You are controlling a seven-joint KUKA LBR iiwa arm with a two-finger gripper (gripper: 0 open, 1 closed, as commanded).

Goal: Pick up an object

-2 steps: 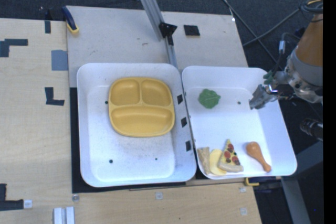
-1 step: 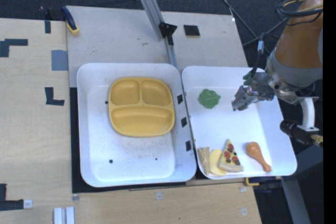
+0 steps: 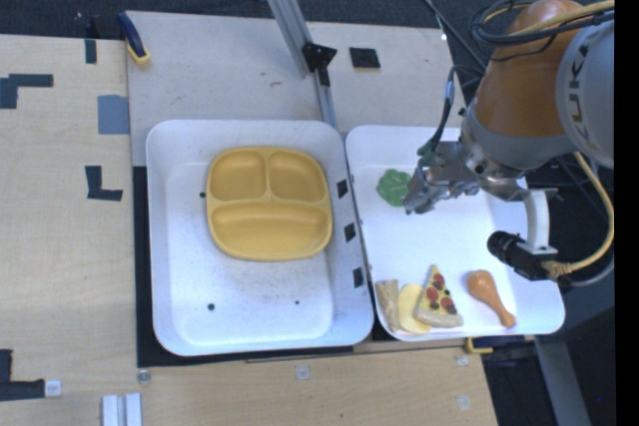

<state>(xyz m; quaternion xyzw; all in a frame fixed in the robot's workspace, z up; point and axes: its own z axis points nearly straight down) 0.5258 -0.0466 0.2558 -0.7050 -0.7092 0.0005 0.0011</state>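
So here's my bench from the overhead cam: two shallow white bins side by side; the left bin (image 3: 180, 314) has just the yellow divided plate (image 3: 269, 203) in it, sitting toward the upper middle of that bin, three compartments, nothing in any of them that I can see; the bare floor below the plate has a few dark specks on it. The right bin (image 3: 539, 314) is where the toys are; a green leafy piece (image 3: 393, 187) lies near its upper left corner; along the lower edge there's a pizza slice (image 3: 437, 298) with red toppings, and touching its left side a pale yellow piece (image 3: 409, 308) with a tan, bread-looking bit (image 3: 386, 295) right up against the bin wall; a little to the right of the pizza, apart from it, is an orange drumstick-looking thing (image 3: 489, 295), fat end up-left, thin end pointing down-right. My gripper (image 3: 419, 200) comes in from the right of the frame, down over the upper part of the right bin, its tip just beside the right edge of the green piece, maybe touching it, hard to call at this angle; whether it's spread or pinched I honestly can't tell, it's all one dark blob there; I don't see anything clearly held in it. The grey arm with the big orange band (image 3: 529, 85) fills the upper right, cables looping around it.
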